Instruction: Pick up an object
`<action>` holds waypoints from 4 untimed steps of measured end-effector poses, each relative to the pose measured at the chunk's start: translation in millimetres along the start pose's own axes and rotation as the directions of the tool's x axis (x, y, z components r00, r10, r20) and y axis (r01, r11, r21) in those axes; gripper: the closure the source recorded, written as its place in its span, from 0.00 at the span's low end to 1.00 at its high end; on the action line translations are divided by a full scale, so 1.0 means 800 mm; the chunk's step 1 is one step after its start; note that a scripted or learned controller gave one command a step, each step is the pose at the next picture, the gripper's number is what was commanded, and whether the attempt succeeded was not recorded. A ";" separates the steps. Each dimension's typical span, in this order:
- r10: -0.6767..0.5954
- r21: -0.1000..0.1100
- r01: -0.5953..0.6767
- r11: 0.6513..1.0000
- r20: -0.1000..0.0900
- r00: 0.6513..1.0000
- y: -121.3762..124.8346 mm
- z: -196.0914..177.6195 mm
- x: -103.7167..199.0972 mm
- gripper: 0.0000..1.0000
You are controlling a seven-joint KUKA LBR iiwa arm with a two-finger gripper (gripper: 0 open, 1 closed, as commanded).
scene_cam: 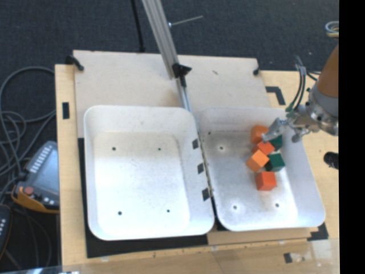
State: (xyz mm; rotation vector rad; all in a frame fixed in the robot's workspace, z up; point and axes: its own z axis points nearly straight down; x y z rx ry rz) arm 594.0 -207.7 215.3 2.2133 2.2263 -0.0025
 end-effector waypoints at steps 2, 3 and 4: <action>0.003 -0.019 -0.003 1.000 0.008 1.000 0.023 0.119 0.039 0.00; 0.005 -0.029 -0.005 1.000 0.010 1.000 0.040 0.120 0.034 0.00; 0.003 -0.025 -0.003 1.000 0.010 1.000 0.035 0.121 0.033 0.00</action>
